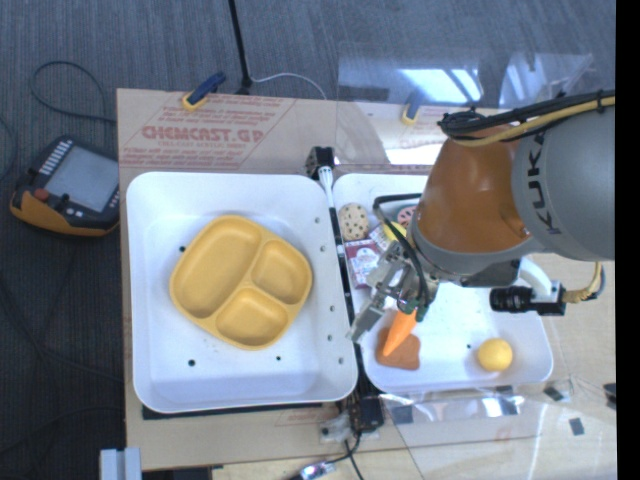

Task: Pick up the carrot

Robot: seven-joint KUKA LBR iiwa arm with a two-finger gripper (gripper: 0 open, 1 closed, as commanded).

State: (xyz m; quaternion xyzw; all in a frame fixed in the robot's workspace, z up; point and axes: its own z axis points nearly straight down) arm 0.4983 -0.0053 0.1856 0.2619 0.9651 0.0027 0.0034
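- The gripper (385, 303) hangs low in the right bin (520, 368); I cannot tell its jaw state.
- The carrot (399, 344) lies just below the jaws, toward the near wall.
- Its long axis seems to point up to the jaws, green end nearest.

The big grey and orange robot arm (500, 193) covers most of the right white shallow bin (520, 368) in the right middle of the frame, and the small printed packets (362, 258) under it are too blurred to read.
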